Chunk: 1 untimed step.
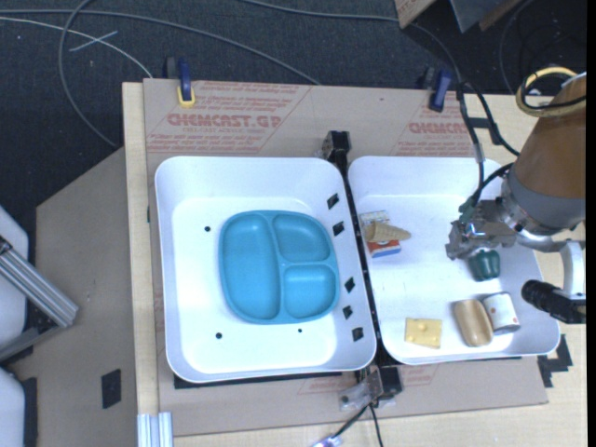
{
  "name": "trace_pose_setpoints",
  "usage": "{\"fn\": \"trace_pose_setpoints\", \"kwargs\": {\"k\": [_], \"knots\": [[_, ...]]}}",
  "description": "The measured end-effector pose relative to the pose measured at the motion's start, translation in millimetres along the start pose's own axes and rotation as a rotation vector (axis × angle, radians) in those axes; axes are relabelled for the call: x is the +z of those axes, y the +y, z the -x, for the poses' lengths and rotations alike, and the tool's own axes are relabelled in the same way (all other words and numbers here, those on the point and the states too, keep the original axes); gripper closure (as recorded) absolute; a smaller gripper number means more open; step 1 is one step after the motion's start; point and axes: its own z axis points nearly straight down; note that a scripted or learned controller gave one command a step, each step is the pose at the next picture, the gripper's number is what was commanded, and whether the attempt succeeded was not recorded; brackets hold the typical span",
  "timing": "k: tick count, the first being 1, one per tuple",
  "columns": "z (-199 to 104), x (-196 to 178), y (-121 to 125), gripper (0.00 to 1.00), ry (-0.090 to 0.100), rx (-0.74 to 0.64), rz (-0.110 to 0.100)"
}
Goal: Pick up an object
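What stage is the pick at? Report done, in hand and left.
Done: the arm has reached into the right bin, and the gripper sits low just above the dark green object. In hand: nothing visibly lifted; the green object rests on the bin floor, and a grasp cannot be confirmed. Left: securing and raising an object. The yellow piece, tan roll and blue tray lie apart from it.
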Motion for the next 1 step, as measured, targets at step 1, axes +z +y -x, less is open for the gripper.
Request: {"fn": "trace_pose_setpoints", "kwargs": {"k": [1], "knots": [[0.1, -46.2, 1.5, 1.0, 0.0, -0.001, 0.001]]}}
